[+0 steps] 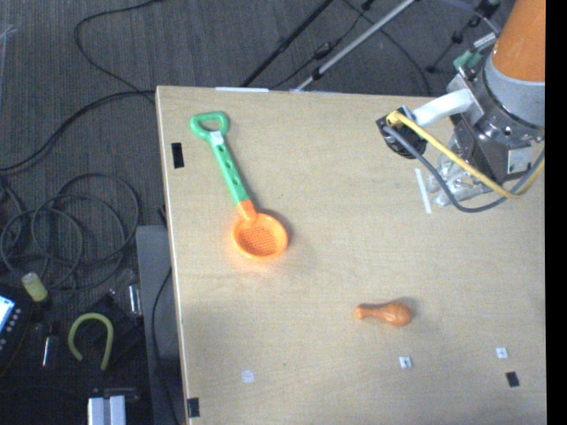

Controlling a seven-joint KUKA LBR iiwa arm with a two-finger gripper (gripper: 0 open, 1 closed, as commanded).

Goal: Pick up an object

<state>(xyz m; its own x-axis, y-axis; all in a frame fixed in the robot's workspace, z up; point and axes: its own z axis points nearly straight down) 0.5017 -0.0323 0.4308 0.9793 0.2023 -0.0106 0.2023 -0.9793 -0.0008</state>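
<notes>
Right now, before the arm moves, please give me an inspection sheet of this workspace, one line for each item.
Surface: light wooden board, small dark marks near its edges.
Job's things: orange strainer spoon with green handle lying flat at left; small orange drumstick-shaped toy lying lower centre, apart from the spoon.
Clutter: nothing seen on the board.
Gripper: gripper above the board's upper right, away from both things.
Cables: yellow and grey cables looped at the wrist.
Surroundings: dark carpet with black cables at left; tripod legs at top.
</notes>
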